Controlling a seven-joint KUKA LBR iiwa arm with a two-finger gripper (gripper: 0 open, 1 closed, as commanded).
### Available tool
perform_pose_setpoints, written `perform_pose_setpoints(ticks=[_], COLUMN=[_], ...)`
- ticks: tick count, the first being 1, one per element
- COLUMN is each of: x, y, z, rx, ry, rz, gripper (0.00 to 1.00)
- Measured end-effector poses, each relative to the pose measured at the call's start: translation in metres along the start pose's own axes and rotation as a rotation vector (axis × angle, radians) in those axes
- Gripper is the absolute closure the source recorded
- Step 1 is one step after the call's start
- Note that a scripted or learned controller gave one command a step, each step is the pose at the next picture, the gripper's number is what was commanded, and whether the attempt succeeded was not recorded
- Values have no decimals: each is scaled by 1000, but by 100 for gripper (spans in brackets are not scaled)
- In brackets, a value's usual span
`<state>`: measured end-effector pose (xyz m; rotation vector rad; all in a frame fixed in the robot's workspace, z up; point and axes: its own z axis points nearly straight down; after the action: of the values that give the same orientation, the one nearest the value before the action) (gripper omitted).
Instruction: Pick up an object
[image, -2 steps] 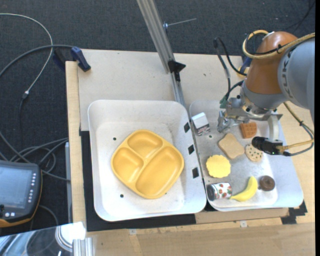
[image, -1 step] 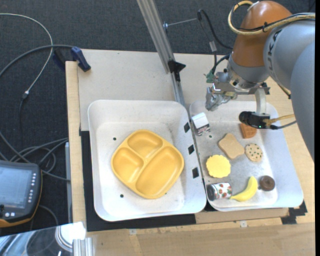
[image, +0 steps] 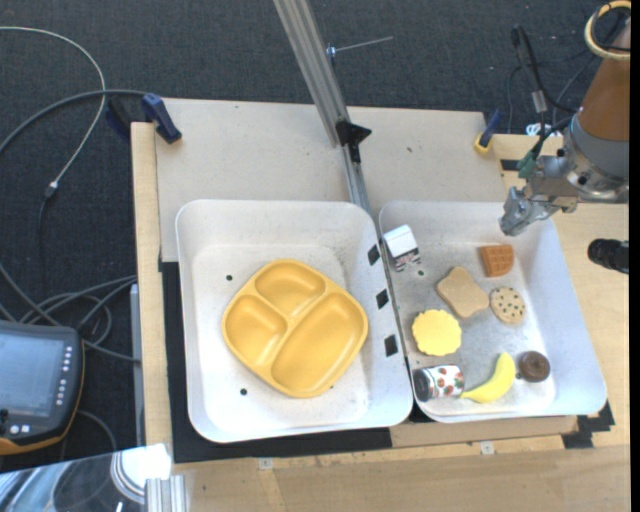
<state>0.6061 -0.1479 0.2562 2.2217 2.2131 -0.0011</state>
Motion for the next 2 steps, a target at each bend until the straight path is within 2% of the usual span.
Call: perform_pose_setpoints(ticks=[1, 2], x=[-34, 11], y=[-25, 17], z=[-7, -122], rx=[5, -9], ry=[4, 3], rz=[0, -9], gripper=[100, 100])
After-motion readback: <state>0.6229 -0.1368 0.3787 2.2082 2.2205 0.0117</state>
